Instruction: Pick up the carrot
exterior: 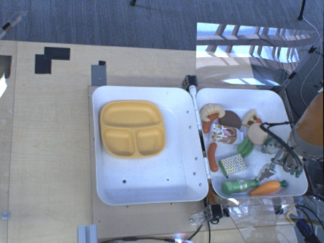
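Carrot (pixel 265 188) lies flat w/ its long axis roughly 9-to-3, in the right bin (pixel 283 105) at about 5 o'clock, hard against the near wall. Thick end points to 3, where a small green top shows; thin tip points to 9 and touches or nearly touches the green bottle-shaped toy (pixel 238 186) beside it.

Gripper (pixel 268 172) hangs just above the carrot, at its 12 o'clock, arm (pixel 309 130) coming in from 3. You can't tell from this angle whether the fingers are spread or pressed together; too small and cluttered w/ cables. Nothing is visibly pinched, so treat the carrot as not held.

Handling, as a guess: looks like a moulded plastic play food, so light, stiff, smooth skin, prob. a bit slippery. Tapered round body means it can squirt out toward the thin end if you clamp there. Not fragile.

Where to grab: mid-body or slightly toward the thick end, fingers across the short axis, i.e. closing along 12-to-6. Watch the 6 o'clock side, as the bin wall leaves little room for the near finger. Green toy at 9 crowds the tip, so stay off that end. Checkered block (pixel 233 164) at 10 o'clock is apart, no bother.
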